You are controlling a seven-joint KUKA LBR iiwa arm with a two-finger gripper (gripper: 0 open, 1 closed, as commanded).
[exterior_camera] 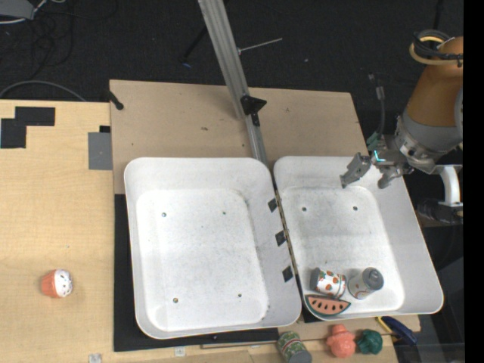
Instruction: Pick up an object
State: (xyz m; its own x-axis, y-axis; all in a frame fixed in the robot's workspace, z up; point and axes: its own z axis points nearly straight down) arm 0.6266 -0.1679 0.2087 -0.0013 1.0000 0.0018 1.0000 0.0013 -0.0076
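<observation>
My gripper (372,173) hangs over the far edge of the right bin (355,225), its two grey fingers spread open with nothing between them. At the bin's near edge lie a small white and orange cup-like toy (330,283), a grey round object (368,280) and a watermelon slice toy (327,305). These objects are well below the gripper in the view, apart from it.
The left bin (200,248) sits beside the right one, with black clips along the shared rim. A metal rail (231,59) slants up behind the bins. On the bench front lie a dark can (291,346), a pink toy (340,341) and a green toy (370,342). An orange round toy (57,283) rests far left.
</observation>
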